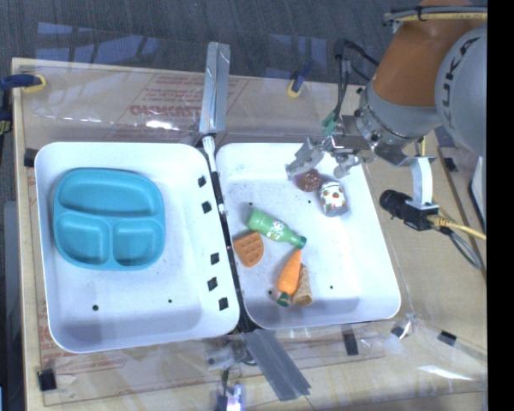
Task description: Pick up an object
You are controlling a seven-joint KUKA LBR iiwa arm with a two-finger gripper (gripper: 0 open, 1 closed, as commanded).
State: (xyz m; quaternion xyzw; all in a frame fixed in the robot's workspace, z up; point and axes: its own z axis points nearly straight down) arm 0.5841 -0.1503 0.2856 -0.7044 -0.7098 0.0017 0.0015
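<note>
My gripper (325, 163) hangs over the back of the right bin (373, 255), its two grey fingers (301, 158) spread open with nothing between them. Just below the left finger lies a small brown round piece (308, 180). A white ball with red marks (332, 198) sits beside it, under the right finger. Further forward in the same bin lie a green bottle (276, 229), an orange waffle-like piece (249, 248), a carrot (289, 276) and a tan cone (303, 287) against the carrot.
The left bin (86, 315) holds a blue divided plate (109, 217). A metal divider bar (212, 92) runs between the bins at the back. A black cable fitting (404, 207) sticks out right of the right bin.
</note>
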